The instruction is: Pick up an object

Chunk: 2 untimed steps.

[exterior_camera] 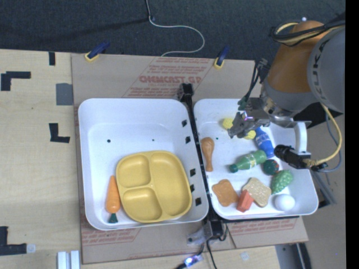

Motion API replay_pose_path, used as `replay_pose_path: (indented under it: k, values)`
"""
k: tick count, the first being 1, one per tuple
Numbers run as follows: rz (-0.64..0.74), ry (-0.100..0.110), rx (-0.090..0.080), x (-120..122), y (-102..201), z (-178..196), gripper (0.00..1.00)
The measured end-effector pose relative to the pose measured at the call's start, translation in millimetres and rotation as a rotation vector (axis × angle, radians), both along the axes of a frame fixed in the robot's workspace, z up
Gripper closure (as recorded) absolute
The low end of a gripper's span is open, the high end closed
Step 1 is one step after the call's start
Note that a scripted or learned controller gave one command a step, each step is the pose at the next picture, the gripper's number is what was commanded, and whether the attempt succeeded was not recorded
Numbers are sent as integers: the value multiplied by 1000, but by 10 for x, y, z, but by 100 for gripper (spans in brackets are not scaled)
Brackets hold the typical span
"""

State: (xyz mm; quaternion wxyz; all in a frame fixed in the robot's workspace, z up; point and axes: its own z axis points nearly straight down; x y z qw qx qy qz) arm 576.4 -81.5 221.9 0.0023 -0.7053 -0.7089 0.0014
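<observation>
While the gripper (244, 125) hangs over the right bin (305, 206) in the right-middle of the frame, it looks like the approach step. Can't tell its state from up here tbh. Closest pick is the yellow toy (227, 123) just left, blue bottle (263, 142) lower right. Next: drop straight down and close.

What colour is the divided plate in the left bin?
Yellow; the divided plate shows best in the camera view.

Plate (152, 185) + carrot (112, 197) in L bin (90, 122); bottle (249, 161), egg (285, 202), prob. bread (259, 190) in R bin (305, 209).
</observation>
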Motion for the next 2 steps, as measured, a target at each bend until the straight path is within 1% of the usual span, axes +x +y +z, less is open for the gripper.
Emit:
replay_pose_path:
  k: [1,2]
  values:
    - [2,0,1,-72,484,65,100]
    - [1,1,-1,-139,977,-31,100]
